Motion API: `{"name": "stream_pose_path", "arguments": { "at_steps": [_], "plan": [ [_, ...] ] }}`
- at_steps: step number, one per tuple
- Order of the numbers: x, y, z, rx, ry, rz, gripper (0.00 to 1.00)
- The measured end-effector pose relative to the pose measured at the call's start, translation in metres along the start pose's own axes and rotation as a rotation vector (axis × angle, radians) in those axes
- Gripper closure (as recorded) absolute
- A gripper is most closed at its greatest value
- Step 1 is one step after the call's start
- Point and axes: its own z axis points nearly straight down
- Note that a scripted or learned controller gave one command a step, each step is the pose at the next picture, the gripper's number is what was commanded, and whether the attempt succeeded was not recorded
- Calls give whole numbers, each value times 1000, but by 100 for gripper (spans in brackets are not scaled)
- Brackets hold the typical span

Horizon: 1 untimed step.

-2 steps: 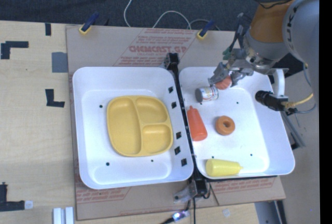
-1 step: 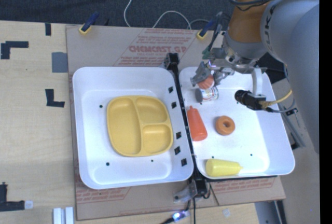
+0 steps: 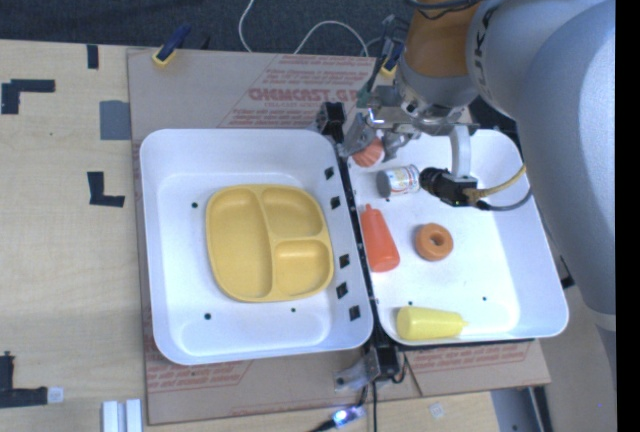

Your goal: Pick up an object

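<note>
Hovering at the right bin's (image 3: pixel 540 320) far-left corner, the gripper (image 3: pixel 368 142) seems to pinch a small orange object (image 3: pixel 369 156), lift unfinished.

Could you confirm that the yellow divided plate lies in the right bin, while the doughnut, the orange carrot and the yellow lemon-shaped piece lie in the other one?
Not quite: the camera view shows the yellow divided plate in the left bin. The doughnut, the orange carrot and the yellow lemon-shaped piece lie in the right bin.
</note>
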Motion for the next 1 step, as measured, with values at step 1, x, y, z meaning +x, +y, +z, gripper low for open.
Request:
{"name": "stream_pose_path", "arguments": {
  "at_steps": [1],
  "plan": [
    [58,1,1,0,-1,-1,100]
  ]
}}
